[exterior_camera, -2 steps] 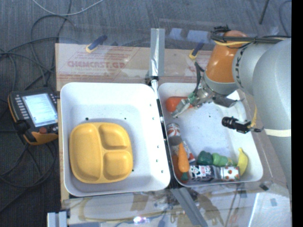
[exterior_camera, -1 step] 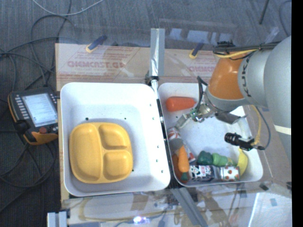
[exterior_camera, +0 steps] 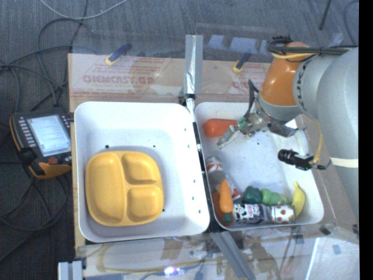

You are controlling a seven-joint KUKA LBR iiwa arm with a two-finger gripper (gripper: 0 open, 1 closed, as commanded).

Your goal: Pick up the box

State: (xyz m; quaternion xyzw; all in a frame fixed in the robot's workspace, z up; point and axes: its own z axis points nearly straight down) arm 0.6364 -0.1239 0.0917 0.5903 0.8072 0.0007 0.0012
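Metal gripper (exterior_camera: 232, 134) over the right bin's far end

Its thin fingers stand spread, grasping nothing, just beside a smooth orange oblong (exterior_camera: 218, 126). The printed rectangular box (exterior_camera: 249, 212) lies at the glossy white bin's (exterior_camera: 262, 159) near wall, among rounded plastic toys.

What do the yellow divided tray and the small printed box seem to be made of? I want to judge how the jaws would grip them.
The yellow three-compartment tray looks like moulded plastic: one even colour, rounded edges, soft satin sheen. The small printed box with black-and-white markings, at the right bin's near edge, looks like printed cardboard, judging by its flat printed faces; it is too small to be sure.
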